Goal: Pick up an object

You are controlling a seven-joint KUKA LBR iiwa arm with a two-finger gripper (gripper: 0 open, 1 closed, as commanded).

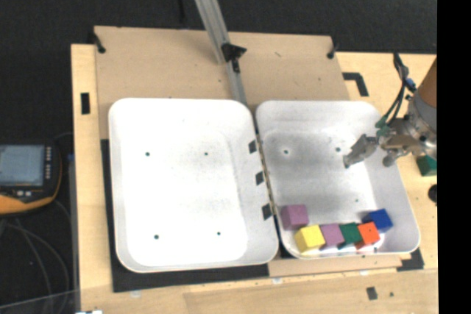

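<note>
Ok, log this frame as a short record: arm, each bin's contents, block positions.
arm: enters from right, gripper over right bin
left bin: bare white floor
blocks: along right bin's near edge
colours: purple block, yellow block, second purple block, green block, orange block, blue block
held: nothing visible

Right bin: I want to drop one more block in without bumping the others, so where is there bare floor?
The right bin has bare floor along its far wall and middle, left of the gripper. Its near edge is crowded: purple block, yellow block, blue block.
</note>
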